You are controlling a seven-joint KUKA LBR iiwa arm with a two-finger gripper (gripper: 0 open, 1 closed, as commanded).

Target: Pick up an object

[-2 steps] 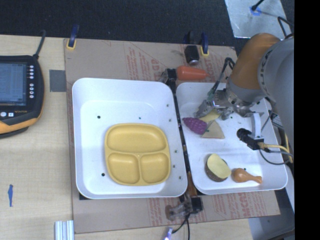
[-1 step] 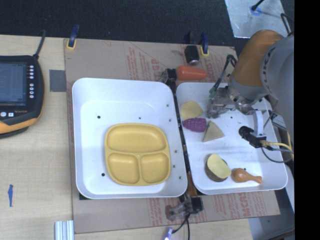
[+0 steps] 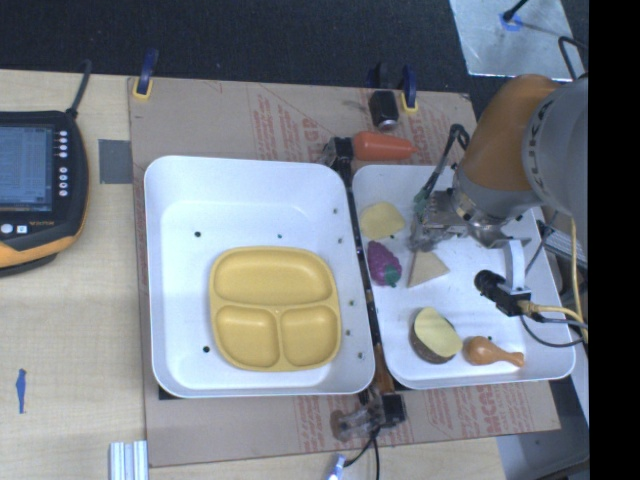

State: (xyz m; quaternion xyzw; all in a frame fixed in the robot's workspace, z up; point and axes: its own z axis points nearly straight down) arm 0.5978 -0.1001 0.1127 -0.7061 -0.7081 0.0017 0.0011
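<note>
The gripper (image 3: 432, 236), whose grip state cannot be told, hangs just above the pale cheese wedge (image 3: 428, 268) in the right bin (image 3: 560, 368).

Two bins side by side on the worktop (image 3: 60, 368). Left bin (image 3: 170, 198) holds a divided tray (image 3: 275, 306) near its middle. Right bin (image 3: 540, 368): a chip (image 3: 381, 219) at the far left, a grape bunch (image 3: 383, 263) just before it, a wedge (image 3: 428, 268) right of the grapes, a halved potato (image 3: 435, 335) and a drumstick (image 3: 490, 352) side by side along the near edge. The hand (image 3: 430, 230) sits just behind the wedge. A carrot (image 3: 380, 147) lies behind the right bin; a tablet (image 3: 35, 188) rests at far left.
</note>
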